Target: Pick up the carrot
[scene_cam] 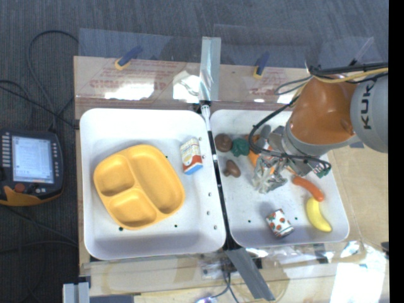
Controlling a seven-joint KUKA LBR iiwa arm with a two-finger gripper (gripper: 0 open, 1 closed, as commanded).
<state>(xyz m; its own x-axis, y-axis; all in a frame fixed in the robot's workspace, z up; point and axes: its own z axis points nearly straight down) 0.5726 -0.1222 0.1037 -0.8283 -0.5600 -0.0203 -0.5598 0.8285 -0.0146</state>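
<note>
Small printed can [278, 223], curved yellow banana [318, 215], glossy tapered carrot [308, 189] beside metal hand [270, 177].

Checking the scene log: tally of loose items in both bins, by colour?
Yellow: 2, divided tray, banana
Brown: 2, two rounded pieces
Green: 1, small lump
Orange: 1, carrot, right of the claw
White and red: 2, carton, can
Total: 8
</note>
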